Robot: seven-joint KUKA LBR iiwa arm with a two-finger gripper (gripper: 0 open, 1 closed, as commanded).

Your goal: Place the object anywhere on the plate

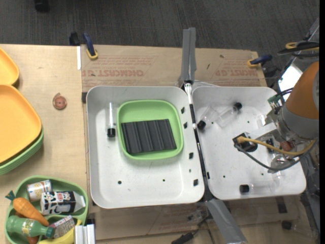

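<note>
A green square plate [124,114] stands in the left bin [147,187]. A black ribbed rectangular pad [150,135] lies flat on it and covers most of its floor. My gripper [278,159] hangs low over the right side of the right bin [223,177], well away from the plate, and I see nothing held in it. A clear tube with a black end [110,120] lies on the left bin's floor just left of the plate.
In the right bin lie a clear bottle with a black cap [227,112], a small black cap [201,125] by the left wall and a clear piece with a black end [246,188] near the front. Orange plates [18,121] and a green bowl of toy food [45,207] sit on the bench at left.
</note>
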